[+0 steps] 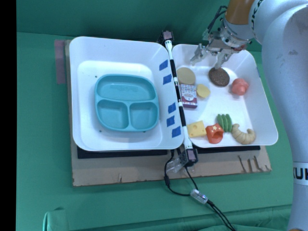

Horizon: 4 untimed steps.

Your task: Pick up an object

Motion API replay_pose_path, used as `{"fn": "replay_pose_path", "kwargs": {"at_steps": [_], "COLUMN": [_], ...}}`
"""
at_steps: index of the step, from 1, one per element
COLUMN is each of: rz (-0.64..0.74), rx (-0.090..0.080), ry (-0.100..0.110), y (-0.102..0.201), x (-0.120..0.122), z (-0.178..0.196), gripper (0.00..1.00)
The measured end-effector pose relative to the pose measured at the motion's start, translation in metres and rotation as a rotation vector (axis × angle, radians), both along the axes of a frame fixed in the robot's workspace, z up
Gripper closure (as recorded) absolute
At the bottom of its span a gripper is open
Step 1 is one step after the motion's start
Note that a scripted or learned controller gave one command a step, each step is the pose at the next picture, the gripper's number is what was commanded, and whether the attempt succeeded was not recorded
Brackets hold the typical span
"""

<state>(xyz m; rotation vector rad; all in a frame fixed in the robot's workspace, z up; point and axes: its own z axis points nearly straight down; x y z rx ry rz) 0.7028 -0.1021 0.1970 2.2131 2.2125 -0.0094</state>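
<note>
My gripper (210, 57) hangs open over the far part of the right bin (262, 114), with nothing between its fingers. Just below and right of it lies a brown round patty (219, 77). A tan oval cookie (186, 75) lies to its lower left. Further along the bin floor are a red tomato-like piece (239, 86), a small yellow round slice (203, 91), a red and white carton (189, 96), a cheese wedge (196, 128), a red pepper piece (214, 133), green beans (224, 120) and a tan croissant (243, 134).
The left bin (86, 66) holds a teal divided plate (127, 102). A black and white divider bar (175, 90) with blue tape marks runs between the bins. Cables (192, 189) trail off the bench's front edge. The grey arm (284, 81) fills the right side.
</note>
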Motion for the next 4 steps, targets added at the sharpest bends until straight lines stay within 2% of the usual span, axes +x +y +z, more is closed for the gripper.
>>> {"fn": "replay_pose_path", "kwargs": {"at_steps": [4], "rz": [-0.001], "rx": [0.000], "ry": [0.001], "y": [-0.0001], "x": [0.0000], "z": [-0.0002], "gripper": [0.00]}}
